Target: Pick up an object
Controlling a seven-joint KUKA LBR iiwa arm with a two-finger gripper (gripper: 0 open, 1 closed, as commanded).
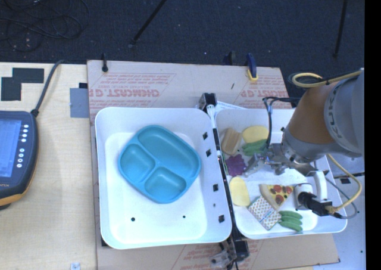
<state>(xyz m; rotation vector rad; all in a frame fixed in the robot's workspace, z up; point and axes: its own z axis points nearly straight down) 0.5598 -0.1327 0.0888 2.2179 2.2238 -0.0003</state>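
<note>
**Op:** Over the right bin (333,227), the claw (266,159) sits low among the toy food, the arm (315,123) coming in from the view's right. I cannot tell from my screen how the claw stands; its tip is lost in the clutter.

**Log:** Which items are nearest it?

**Op:** A green piece (255,146) and a purple grape bunch (236,164) lie just beside the claw, on its far side from the arm. A yellow lemon-like piece (257,133) and a tan bread piece (230,140) are close behind those. Toward the near edge of the worktop from the claw: a pale yellow oval (239,191), a pizza slice (276,194), a checkered packet (264,213) and a green pod (291,220).

**Log:** Other bin?

**Op:** Well apart from the claw, the left bin (119,215) carries a blue divided plate (159,163).
</note>
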